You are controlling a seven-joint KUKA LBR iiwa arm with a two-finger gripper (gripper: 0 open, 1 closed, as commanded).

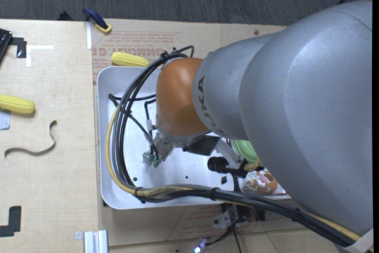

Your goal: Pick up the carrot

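KUKA arm (284, 103) reaches in from the right and hangs low over the white bin (109, 83), covering most of its floor. Orange band (177, 98) sits right above the gripper (155, 153), which is down near the bin floor with black cables (121, 127) looping around it. Gripper open or closed: cannot tell, the wrist body blocks it.

Carrot: no certain ID. Best candidate is an orange, pale-speckled object (262, 182) peeking out from under the arm, well to the right of the gripper and a bit nearer the camera, with a green object (246, 151) touching or just beside it on the far side. Could be root plus leafy top, could be two separate toys; long axis not readable because the arm covers most of it.

Others: one corn cob (129, 59) beyond the gripper at the bin's far rim, a second corn cob (16, 105) far left on the bench (53, 186).

Judgement: if the candidate is right, the next move calls for travel rightward, back under the arm's own shadow.
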